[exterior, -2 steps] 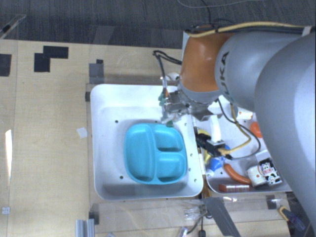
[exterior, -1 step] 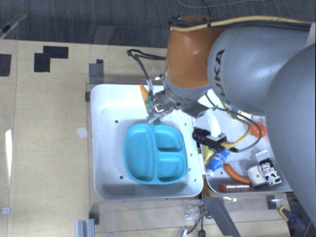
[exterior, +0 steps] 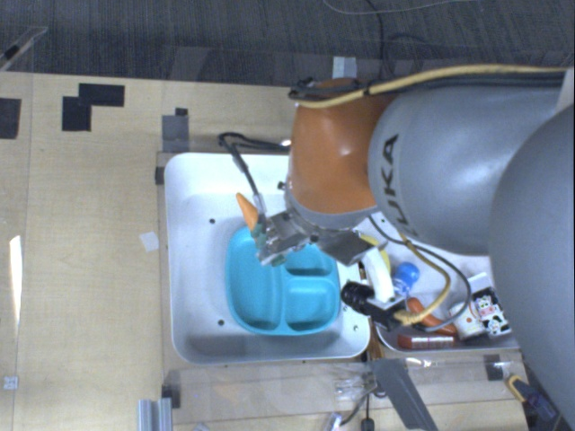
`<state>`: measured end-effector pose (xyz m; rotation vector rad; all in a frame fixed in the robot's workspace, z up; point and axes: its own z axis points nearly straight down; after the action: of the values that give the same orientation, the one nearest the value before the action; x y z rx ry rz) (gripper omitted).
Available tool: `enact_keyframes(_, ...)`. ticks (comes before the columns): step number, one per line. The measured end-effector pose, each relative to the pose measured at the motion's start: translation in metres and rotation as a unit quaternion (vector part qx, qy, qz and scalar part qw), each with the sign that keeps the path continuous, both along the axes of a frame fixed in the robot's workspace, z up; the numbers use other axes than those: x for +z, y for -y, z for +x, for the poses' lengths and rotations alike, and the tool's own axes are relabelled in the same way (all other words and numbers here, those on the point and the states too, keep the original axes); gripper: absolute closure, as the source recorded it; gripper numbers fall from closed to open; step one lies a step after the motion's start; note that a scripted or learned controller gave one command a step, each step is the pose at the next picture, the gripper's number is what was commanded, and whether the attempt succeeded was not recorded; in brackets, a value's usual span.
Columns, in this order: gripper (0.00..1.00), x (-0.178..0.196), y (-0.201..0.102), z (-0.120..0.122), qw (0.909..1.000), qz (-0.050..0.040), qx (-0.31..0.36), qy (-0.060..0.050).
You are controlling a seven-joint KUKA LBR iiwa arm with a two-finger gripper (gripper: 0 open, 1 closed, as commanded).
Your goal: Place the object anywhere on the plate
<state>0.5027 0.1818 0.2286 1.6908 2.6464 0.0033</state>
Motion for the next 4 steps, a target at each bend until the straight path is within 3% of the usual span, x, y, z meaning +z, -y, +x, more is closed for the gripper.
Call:
enact_keyframes(1,1.0,0.06,-0.043,0.041,0.9993,0.0005,0.039,0.002)
enact_keyframes(2,1.0,0.001,-0.02,0.033,0.9996,-0.0001,0.028,0.0)
enact_keyframes(3,1.0,-0.009,-0.03,-0.015,0.9975,0.0001,0.07,0.0)
enact_keyframes(4,1.0,0.049,0.007,0.053,0.9996,0.0,0.026,0.002)
